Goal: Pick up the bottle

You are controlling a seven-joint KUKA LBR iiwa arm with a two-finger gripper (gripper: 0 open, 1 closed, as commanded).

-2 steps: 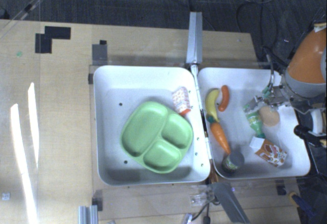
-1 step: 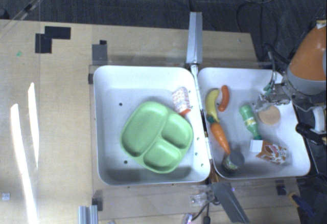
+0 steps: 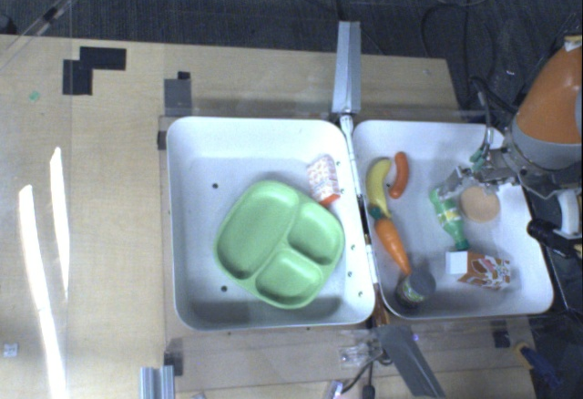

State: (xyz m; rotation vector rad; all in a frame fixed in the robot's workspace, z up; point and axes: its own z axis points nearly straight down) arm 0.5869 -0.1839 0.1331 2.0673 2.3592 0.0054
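While the arm (image 3: 556,106) reaches in from the right edge of the frame, its gripper (image 3: 487,165) sits low over the upper right part of the right bin (image 3: 537,297). Whether it is apart or together cannot be told from this angle. Bottle (image 3: 448,206): clear with green label, lying in the right bin just left of the gripper, touching a tan egg-like ball (image 3: 480,204). Not seen between anything. Left side of same bin: banana (image 3: 377,185), red sausage (image 3: 398,173), carrot (image 3: 393,242), dark round item (image 3: 414,283) below it. Small carton (image 3: 483,271) at lower right. Left bin (image 3: 182,206): green divided plate (image 3: 282,242) centre, small patterned packet (image 3: 322,177) at its upper right edge.
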